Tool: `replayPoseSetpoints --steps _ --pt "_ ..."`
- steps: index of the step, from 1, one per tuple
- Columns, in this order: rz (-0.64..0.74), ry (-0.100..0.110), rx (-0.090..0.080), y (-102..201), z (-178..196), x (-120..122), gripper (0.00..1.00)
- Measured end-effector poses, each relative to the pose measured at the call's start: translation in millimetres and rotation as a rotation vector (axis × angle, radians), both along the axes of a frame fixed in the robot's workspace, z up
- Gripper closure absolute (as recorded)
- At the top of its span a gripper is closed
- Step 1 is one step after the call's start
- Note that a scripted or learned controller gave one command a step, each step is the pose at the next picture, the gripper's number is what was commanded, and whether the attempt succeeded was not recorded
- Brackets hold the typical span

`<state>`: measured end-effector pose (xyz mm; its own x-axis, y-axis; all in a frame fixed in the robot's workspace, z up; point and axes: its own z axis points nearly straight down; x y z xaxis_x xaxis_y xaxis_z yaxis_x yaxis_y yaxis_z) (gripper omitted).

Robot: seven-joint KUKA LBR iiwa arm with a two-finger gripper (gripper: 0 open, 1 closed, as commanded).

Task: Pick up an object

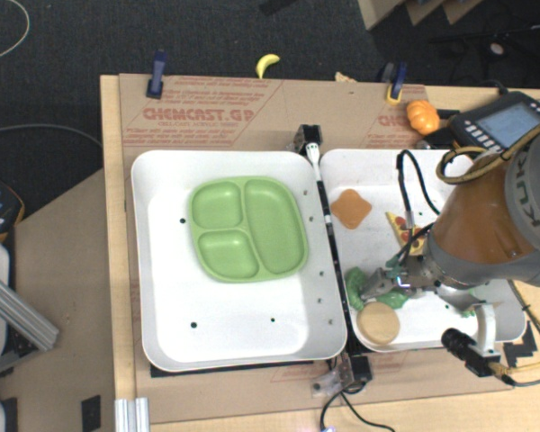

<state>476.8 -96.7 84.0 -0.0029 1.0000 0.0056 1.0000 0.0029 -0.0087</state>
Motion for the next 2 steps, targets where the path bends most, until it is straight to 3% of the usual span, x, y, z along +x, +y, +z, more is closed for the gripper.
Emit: replayPoseSetpoints --steps 1,2 --pt "-0.005 -0.010 -0.006 -4 11 4 1.00" --pt "0.007 -0.025 -0.003 66 126 51 1.00"
